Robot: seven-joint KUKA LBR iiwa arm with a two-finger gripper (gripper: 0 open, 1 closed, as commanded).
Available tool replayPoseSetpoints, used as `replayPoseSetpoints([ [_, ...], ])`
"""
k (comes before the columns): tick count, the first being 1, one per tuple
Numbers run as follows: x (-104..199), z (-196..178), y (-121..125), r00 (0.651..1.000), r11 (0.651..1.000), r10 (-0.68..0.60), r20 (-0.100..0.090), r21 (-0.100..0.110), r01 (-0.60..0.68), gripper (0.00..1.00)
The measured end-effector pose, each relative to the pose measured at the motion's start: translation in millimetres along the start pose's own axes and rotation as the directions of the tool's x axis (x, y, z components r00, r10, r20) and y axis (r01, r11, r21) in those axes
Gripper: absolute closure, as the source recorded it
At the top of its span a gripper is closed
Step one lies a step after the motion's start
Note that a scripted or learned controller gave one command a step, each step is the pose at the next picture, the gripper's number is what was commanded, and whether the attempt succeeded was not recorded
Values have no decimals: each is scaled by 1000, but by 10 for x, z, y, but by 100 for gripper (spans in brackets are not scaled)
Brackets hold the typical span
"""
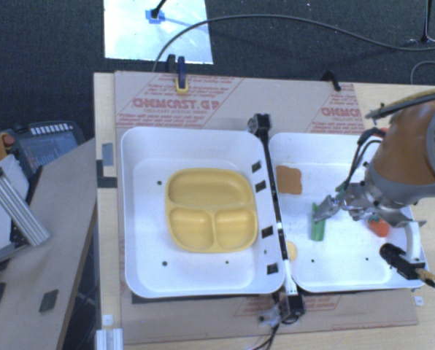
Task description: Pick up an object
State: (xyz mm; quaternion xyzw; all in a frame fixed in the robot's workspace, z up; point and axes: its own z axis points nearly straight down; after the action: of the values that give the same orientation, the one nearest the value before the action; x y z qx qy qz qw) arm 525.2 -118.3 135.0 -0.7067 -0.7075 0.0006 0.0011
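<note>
A yellow divided tray (209, 210) is seen lying flat in the left bin (141, 195), roughly at its middle. The right bin (349, 272) is set just beside the left one, the two rims meeting along a dark strip. Within the right bin, a tan flat piece (289, 180) is found near the rim shared with the left bin, towards the far side. A green object (319, 224) is seen nearer the middle of the right bin, tilted slightly. The claw (327, 210) is positioned at the upper end of the green object; whether it is open or closed on that object cannot be told. An orange object (379, 227) is partly hidden under the arm (411, 155), on the side of the green object away from the left bin. Both bins are carried on a surface (203, 100) covered by printed brown board.
</note>
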Motion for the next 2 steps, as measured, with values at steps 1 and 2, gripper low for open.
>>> replayPoseSetpoints([
  [1,5,524,-2,1000,1000,0,-1,1,0,0],
  [2,0,391,13,1000,1000,0,1,-5,0,100],
])
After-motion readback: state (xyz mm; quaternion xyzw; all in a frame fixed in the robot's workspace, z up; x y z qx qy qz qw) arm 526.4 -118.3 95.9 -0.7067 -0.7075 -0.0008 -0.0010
